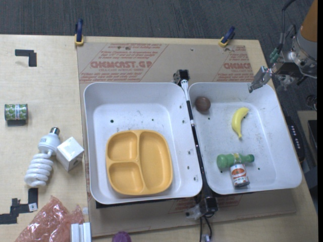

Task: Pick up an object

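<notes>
The two-finger metal gripper [262,78] hangs above the upper right rim of the right-hand shallow white plastic bin [282,135]. It is small and seen at a slant; its fingers seem to stand slightly apart with nothing between them, though that is hard to judge. Inside this bin, a smooth curved yellow banana [239,120] lies toward seven o'clock from the gripper, well apart from it. A round, dull brown ball [203,104] sits toward nine o'clock from the banana, near the bin's left wall. Toward six o'clock from the banana lies a green bottle-shaped toy [233,160], touching a small red-labelled can [240,176]. The left-hand white bin [96,135] holds a glossy orange-yellow plastic tray with three compartments [139,161].
</notes>
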Motion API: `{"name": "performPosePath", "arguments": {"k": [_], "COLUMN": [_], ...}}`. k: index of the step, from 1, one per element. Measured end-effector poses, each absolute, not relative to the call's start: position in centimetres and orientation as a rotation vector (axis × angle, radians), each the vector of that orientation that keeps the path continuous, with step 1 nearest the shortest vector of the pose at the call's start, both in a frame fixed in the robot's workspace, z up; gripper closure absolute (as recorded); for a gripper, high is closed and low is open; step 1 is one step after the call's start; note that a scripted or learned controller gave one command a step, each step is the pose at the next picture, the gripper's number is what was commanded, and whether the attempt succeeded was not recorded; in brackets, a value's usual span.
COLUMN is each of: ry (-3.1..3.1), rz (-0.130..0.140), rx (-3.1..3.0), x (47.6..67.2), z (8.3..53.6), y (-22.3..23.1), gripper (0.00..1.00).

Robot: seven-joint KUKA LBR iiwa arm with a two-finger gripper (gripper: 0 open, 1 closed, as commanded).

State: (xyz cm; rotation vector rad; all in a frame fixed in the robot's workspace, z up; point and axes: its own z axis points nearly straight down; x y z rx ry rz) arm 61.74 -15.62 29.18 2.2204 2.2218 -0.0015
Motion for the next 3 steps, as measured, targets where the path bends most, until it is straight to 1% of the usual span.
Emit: {"name": "performPosePath", "arguments": {"k": [1, 2, 3], "ry": [2.22, 2.221, 2.218], "rz": [-0.001, 0.001, 0.001], "rx": [2.221, 2.223, 2.222], "x": [61.9, 58.5, 58.5], "z": [19.7, 9.2, 10.3], "y": [-21.7, -21.1, -21.2], "gripper": [0.0, 0.0, 1.0]}}
